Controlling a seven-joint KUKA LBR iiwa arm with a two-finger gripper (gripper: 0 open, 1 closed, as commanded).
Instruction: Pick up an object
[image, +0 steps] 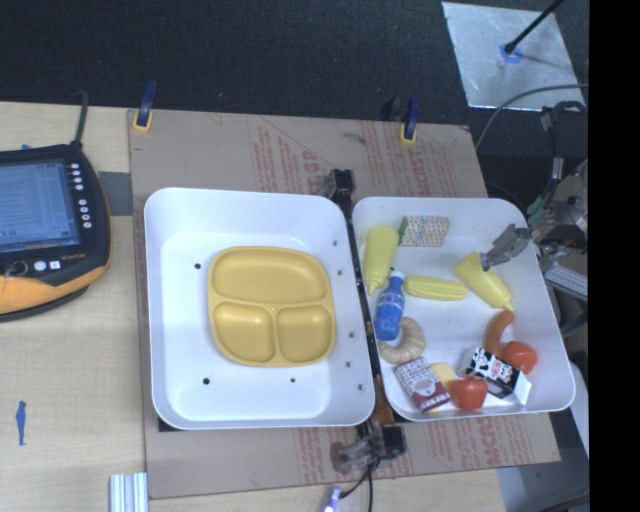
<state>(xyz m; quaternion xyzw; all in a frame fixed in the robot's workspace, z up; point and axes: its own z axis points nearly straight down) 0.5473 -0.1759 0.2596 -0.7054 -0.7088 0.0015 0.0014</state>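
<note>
Yellow plastic fills my left bin (165, 300): a three-section divided plate (271, 304), lying flat. In the right bin (560, 395) lie a toy corn cob (379, 256), a blue bottle (389, 308), a bagel-like ring (405, 342), a small red carton (421, 386), a tomato (468, 393), a milk carton (494, 371) and a yellow toy banana (485, 280). My gripper (497, 252) hangs at the banana's upper end, holding nothing; I cannot tell whether it is parted or closed. I judge the banana light, rigid and slick, best pinched across its thick middle.
</note>
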